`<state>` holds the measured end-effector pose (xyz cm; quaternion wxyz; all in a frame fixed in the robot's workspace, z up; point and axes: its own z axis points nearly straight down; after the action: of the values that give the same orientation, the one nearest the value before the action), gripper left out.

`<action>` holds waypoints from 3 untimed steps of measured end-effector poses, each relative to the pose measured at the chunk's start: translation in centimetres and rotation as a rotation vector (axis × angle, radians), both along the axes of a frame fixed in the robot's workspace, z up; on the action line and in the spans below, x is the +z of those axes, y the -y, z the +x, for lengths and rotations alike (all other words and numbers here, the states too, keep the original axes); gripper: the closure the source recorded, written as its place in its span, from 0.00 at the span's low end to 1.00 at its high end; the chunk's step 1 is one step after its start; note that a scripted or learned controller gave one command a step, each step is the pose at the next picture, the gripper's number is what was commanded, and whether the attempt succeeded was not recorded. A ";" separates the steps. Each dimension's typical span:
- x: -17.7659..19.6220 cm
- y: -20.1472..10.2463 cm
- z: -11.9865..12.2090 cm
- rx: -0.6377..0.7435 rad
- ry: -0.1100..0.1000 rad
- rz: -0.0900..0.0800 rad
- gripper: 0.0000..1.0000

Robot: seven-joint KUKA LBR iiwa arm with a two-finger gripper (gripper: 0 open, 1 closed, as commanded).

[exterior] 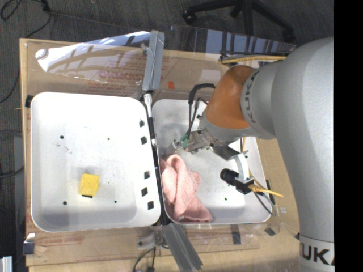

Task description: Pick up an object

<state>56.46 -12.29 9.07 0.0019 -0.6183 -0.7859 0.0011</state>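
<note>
A: Claw first. Where is it?
B: The claw [186, 144] is low inside the right bin [218, 203], just above the top edge of the pink cloth [182, 190] as the camera sees it. Released or clenched: cannot tell, the wrist covers it.
A: Touching the cloth?
B: Very near. Cannot tell if there's contact. The cloth is bunched up and lies between the claw and the bin's near rim, hard against the wall shared with the left bin [85, 118].
A: Arm?
B: The grey arm [295, 112], with its orange band [227, 103], sits up and to the right of the cloth, over that side of the bin.
A: Other objects?
B: A yellow block [89, 185], well left of the cloth and about level with it, on the left bin's floor. Well apart from the claw.
</note>
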 end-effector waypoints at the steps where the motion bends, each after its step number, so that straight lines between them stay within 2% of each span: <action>1: 1.0 0.1 0.0 0.005 -0.002 -0.001 1.00; 2: 0.1 2.0 5.8 -0.189 0.001 -0.001 1.00; 3: 0.2 6.6 9.1 0.051 0.005 -0.001 1.00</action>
<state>65.60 -18.93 9.29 -0.0005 -0.5982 -0.8013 0.0001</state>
